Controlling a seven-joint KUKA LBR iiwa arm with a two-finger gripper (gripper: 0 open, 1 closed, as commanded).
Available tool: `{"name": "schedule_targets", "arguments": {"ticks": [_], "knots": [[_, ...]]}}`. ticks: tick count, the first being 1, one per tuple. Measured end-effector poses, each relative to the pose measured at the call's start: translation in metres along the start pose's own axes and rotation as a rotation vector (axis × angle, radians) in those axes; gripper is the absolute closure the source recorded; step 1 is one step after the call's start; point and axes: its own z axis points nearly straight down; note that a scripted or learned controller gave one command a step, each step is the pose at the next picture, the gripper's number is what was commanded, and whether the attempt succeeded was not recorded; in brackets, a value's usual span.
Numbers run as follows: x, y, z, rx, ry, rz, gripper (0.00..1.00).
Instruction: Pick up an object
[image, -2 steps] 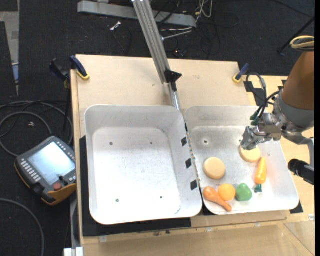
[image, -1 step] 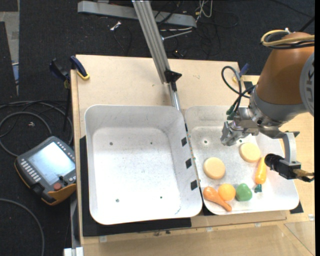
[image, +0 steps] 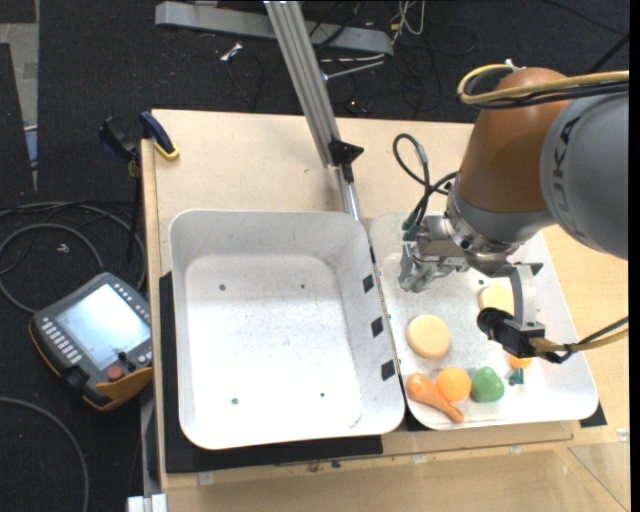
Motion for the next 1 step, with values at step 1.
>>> {"name": "schedule_targets", "arguments": {"ticks": [1], "knots": [[0.0527, 0.0134, 0.0155, -0.001, 0.0, 0.0, 1.0]]}}
